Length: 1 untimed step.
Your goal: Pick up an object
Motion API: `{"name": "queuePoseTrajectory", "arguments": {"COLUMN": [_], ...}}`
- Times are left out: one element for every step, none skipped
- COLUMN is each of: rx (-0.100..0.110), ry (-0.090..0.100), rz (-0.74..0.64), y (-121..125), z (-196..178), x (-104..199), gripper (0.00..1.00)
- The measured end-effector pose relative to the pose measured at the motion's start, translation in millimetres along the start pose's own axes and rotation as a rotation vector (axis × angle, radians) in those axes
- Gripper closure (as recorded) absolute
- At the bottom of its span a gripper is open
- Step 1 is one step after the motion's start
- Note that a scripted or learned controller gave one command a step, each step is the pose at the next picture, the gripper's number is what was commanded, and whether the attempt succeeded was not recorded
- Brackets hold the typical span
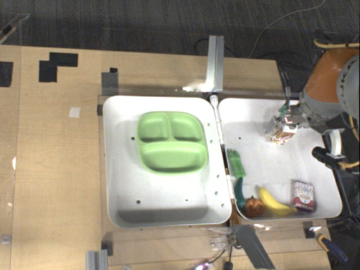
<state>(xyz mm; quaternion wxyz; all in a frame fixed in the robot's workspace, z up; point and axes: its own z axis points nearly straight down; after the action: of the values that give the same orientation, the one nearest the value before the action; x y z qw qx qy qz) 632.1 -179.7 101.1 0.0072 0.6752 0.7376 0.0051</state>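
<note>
My gripper (281, 133) hangs low over the far middle of the right bin (264, 111), reaching in from the right. A small pale and orange blur sits right at its tip, and I cannot tell whether that is an object or part of the gripper. Along the bin's left wall lies a green object (235, 164) with a dark teal piece (240, 190) below it. At the near edge rest a reddish round fruit (254, 207), a yellow banana (276, 202) and a small red and white box (302, 195).
The left bin (121, 167) holds a green divided plate (171, 141). A metal post (216, 61) stands behind the divider between the bins. The arm's grey and orange wrist (329, 83) overhangs the right bin's far right corner.
</note>
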Motion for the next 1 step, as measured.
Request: {"name": "queuePoseTrajectory", "arguments": {"rx": [0.011], "ry": [0.003], "rz": [-0.094], "y": [3.4], "z": [-86.9], "x": [61.1], "gripper": [1.00]}}
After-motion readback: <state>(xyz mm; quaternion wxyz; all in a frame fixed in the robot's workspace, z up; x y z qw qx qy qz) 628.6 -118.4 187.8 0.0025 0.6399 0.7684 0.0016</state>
